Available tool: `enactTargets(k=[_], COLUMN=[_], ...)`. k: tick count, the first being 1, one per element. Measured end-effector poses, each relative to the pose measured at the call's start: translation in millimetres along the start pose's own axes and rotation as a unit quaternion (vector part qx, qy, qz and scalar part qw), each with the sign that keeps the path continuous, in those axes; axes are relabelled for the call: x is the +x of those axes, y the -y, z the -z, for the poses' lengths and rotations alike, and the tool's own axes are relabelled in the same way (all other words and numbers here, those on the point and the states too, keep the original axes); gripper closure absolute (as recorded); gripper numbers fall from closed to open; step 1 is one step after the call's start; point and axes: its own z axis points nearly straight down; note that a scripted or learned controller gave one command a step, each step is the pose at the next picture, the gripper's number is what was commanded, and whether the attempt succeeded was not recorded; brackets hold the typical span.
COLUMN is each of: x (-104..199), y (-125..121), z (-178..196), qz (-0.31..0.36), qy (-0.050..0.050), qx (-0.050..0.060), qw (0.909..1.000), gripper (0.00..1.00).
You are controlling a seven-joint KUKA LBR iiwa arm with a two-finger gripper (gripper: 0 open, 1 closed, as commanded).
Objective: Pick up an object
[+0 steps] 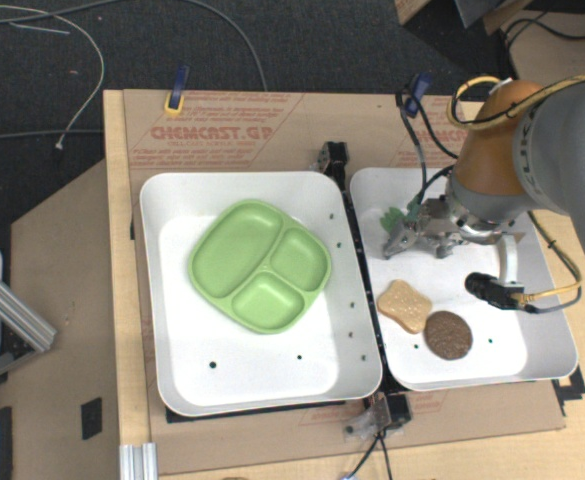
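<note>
Brown round cookie (448, 334) lies in the right bin (542, 358), touching a tan biscuit (405, 306) just left of it. Above the biscuit, the gripper (400, 230) hangs over something green; its finger spread cannot be told. Left bin (172, 368) holds a green divided plate (260, 265).

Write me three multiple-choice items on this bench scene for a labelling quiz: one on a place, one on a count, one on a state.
1. Where does the green divided plate lie?
A. in the left bin
B. in the right bin
C. on the carpet

2. How many compartments does that plate have?
A. two
B. three
C. five

3. How do the tan toast piece and the brown round patty lie?
A. stacked
B. in separate bins
C. side by side on the right bin floor

Answers: 1 A, the plate sits in the left bin. 2 B, three hollows show. 3 C, both rest flat in one bin.
</note>
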Motion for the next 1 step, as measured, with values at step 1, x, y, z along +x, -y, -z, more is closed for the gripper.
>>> enactTargets(k=[1], x=[0.0], y=[-1.6], z=[13.4], qz=[0.0], qy=[0.0], qx=[-0.003], qw=[1.0], gripper=[1.0])
